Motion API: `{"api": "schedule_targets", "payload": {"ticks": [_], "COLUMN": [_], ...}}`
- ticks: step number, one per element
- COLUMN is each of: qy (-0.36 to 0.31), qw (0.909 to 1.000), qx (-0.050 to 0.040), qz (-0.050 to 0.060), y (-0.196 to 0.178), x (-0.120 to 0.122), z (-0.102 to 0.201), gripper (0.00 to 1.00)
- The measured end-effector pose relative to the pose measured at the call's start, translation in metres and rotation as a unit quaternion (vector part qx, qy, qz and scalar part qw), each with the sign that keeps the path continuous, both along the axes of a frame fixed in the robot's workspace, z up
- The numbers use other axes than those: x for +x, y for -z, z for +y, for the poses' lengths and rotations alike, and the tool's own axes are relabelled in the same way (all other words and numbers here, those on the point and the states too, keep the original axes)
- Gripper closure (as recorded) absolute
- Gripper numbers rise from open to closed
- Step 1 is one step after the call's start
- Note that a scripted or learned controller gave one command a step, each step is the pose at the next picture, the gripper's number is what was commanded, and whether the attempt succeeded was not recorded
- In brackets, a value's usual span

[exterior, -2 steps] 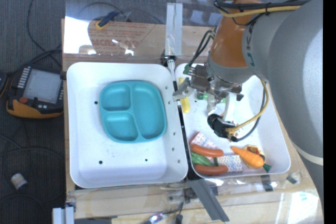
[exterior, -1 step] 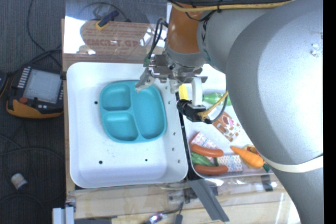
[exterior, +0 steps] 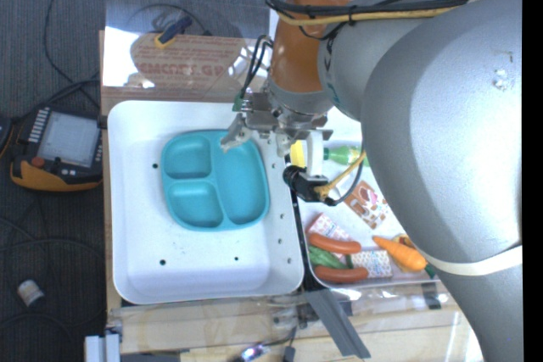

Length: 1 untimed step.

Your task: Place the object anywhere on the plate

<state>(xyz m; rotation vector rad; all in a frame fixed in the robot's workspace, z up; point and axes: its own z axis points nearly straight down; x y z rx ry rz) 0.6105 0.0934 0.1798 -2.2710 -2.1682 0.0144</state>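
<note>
Camera view: bench seen from above at a slant, two shallow white bins side by side.
Left bin (exterior: 136, 267): white, holds the plate near its middle.
Plate (exterior: 212, 180): teal, three compartments, two small ones on the left side and one large one on the right; it lies flat on the bin floor.
Arm (exterior: 441, 114): grey, large in the right part of the frame, orange band (exterior: 297, 55) above the wrist, black and yellow cables running along it.
Gripper (exterior: 236, 136): poised over the plate's upper right edge, by the wall between the bins; a pale fingertip seems to reach down toward the plate rim. Whether the fingers are parted or closed cannot be told, and nothing can be seen held between them.
Right bin (exterior: 299, 254): partly hidden by the arm.
Contents of right bin: yellow and green bottle (exterior: 327, 155) near the wrist, printed packet (exterior: 366, 203), two red sausages (exterior: 335, 244), carrot (exterior: 399, 252), all lying close together.
Cardboard box (exterior: 182, 62): brown, behind the left bin.
Handheld controller (exterior: 55, 147): on the dark floor, left of the bench.
</note>
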Motion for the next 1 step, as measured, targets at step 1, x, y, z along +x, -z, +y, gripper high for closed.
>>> {"api": "schedule_targets", "payload": {"ticks": [1], "qy": [0.024], "qw": [0.9997], "qx": [-0.0009], "qz": [0.0], "y": [0.0275], "x": [0.0023], "z": [0.0228], "gripper": [0.0]}}
